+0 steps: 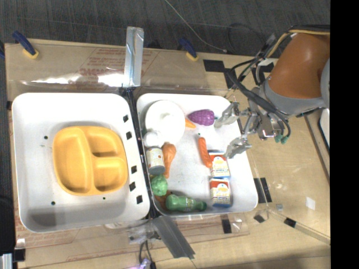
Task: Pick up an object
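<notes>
My gripper (pixel 231 132) hangs over the right rim of the right bin (pixel 247 181), open, with nothing between its fingers. One finger (pixel 226 116) points toward a purple eggplant-like toy (pixel 202 116); the other finger (pixel 238 147) is just above and right of a small juice carton (pixel 219 166). An orange carrot (pixel 203 151) lies left of the gripper. A second carton (pixel 221 193) sits below the first. Further left are a white plate (pixel 164 119), another carrot (pixel 168 152), a white bottle (pixel 155 157), a green round toy (pixel 159 185) and a green bottle (pixel 183 203).
The left bin (pixel 28 122) holds a yellow divided tray (pixel 90 158). The arm's orange band (pixel 297 66) and cables (pixel 263 66) sit at the right over the bench. Blue clamps (pixel 25 43) and a metal bracket (pixel 134 55) stand along the bins' far side.
</notes>
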